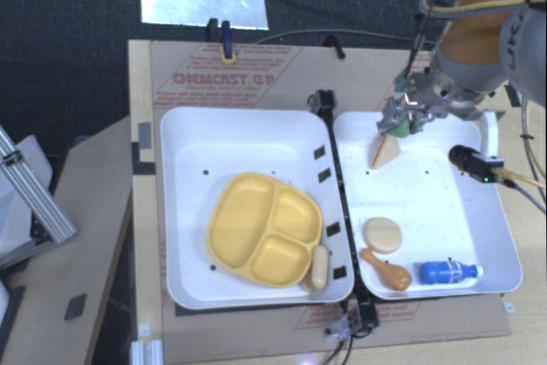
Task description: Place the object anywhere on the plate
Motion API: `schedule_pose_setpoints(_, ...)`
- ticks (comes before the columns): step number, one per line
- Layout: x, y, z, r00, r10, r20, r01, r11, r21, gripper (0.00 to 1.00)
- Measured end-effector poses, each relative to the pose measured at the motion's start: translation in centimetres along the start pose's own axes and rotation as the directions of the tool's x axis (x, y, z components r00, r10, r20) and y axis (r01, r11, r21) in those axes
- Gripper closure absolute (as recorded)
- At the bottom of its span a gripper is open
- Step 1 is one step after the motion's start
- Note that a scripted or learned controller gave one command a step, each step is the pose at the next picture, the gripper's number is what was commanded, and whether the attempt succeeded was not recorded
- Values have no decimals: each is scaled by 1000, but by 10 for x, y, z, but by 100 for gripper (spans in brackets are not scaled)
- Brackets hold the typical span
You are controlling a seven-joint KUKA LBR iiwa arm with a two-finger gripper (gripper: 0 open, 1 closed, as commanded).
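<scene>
— Where did we find the pincer (398, 122)?

— Over the right white bin's (479, 218) far-left corner, its tips touching the pale tan wedge-shaped object (385, 151); we couldn't tell whether it gripped.

— And the yellow sectioned plastic plate (265, 228)?

— Well apart, left and nearer us, in the left bin. The wedge's top was hidden.

Arm reaching in from the right, wrist bent downward

The grey arm (513, 30) with its orange band enters at the upper right; its gripper (397, 126) points down and to the left, fingers closed around a pale wedge-shaped piece (384, 151).
</scene>
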State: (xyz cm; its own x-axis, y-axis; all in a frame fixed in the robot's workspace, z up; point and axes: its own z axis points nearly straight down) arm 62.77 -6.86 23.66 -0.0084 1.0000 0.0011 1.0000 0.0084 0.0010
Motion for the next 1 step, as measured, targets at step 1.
schedule_pose_setpoints(1,56,-8,-4,1000,-2,-1,2,1000,1,100)
